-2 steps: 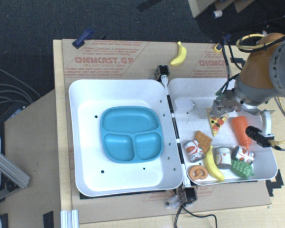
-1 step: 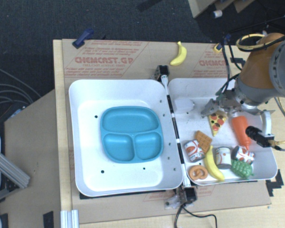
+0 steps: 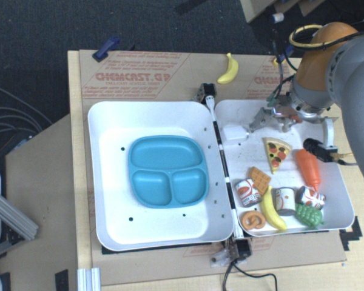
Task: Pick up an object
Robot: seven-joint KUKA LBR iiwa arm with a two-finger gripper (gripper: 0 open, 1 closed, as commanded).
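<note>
Triangular pizza slice [image 3: 276, 153], glossy orange carrot [image 3: 309, 168], waffle [image 3: 260, 179], metal pincer [image 3: 272, 115]

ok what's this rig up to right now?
The grey KUKA arm's gripper hangs over the far end of the right white bin, above bare floor, with nothing between its fingers. The toy food lies untouched nearer the camera: pizza slice, orange carrot, yellow banana. The left white bin holds a blue divided plate.
</note>
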